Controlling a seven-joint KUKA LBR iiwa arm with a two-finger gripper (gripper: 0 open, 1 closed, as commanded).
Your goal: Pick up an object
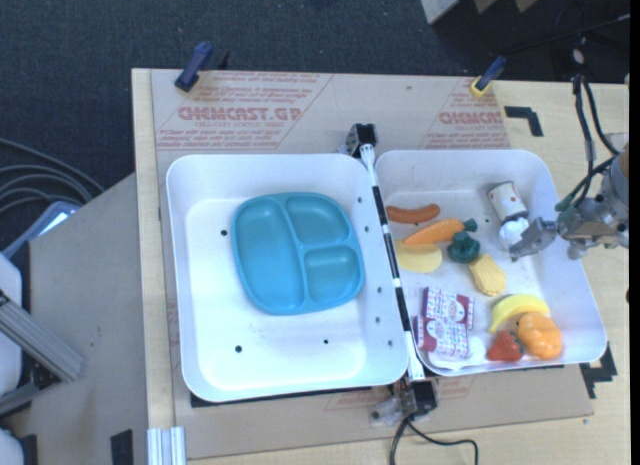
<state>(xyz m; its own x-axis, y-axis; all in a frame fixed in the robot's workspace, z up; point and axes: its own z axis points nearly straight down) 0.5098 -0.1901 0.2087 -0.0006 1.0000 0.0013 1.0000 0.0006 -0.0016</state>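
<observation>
Gripper (530,238) low at the right bin's (575,298) right side, its tip beside a small white cylinder (507,203); whether it is apart or together, I cannot tell. Nothing seen held. Carrot (435,234), sausage (412,214), corn (487,275) lie mid-bin; banana (517,307), orange pepper (541,335) near the front corner. Left bin (200,283) carries a blue divided plate (298,251), open floor around it. Plywood bench (240,108), dark carpet beyond.
</observation>
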